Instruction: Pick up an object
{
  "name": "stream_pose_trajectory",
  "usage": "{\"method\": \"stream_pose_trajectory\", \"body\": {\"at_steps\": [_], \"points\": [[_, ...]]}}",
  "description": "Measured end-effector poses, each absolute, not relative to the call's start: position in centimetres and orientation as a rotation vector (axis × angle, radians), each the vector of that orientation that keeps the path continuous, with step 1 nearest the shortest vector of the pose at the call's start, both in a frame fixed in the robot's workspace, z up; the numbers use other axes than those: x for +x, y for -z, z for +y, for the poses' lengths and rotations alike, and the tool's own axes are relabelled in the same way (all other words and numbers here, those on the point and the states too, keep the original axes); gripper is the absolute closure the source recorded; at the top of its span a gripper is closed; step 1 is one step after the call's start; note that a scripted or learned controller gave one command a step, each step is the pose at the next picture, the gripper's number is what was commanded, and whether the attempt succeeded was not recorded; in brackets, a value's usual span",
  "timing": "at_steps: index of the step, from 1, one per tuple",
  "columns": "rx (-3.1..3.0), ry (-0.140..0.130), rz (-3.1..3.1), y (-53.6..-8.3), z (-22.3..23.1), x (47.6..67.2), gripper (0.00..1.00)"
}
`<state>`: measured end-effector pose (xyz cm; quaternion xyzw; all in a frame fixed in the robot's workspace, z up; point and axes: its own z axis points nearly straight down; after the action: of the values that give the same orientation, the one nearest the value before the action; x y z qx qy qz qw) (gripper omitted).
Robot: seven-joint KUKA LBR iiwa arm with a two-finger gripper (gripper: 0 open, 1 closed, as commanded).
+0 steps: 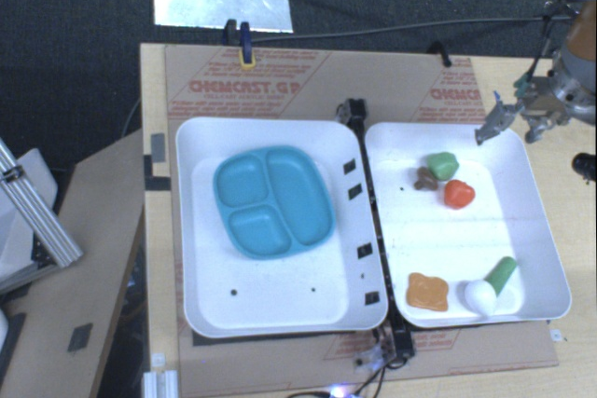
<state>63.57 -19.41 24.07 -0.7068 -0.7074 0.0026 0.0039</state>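
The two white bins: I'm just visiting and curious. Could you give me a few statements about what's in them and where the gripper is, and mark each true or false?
1. The blue divided plate lies in the left bin. True.
2. The orange-red piece sits in the left bin. False: it is in the right bin, beside a green piece.
3. The gripper holds a toy. False: its open fingers have nothing between them.
4. A white ball lies near the right bin's front edge. True.
5. The gripper hangs over the plate. False: it is at the right bin's far right corner.

Tool (511, 125) open, empty, arm at right
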Motion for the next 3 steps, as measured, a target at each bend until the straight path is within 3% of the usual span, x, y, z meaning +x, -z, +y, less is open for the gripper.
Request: {"method": "stream_pose_trajectory", "body": {"at_steps": [1, 3], "points": [[-2.219, 0.002, -2.227, -24.8, -19.4, 63.8, 0.0], [-2.215, -0.003, -2.224, -13.1, -18.9, 64.6, 0.0]]}}
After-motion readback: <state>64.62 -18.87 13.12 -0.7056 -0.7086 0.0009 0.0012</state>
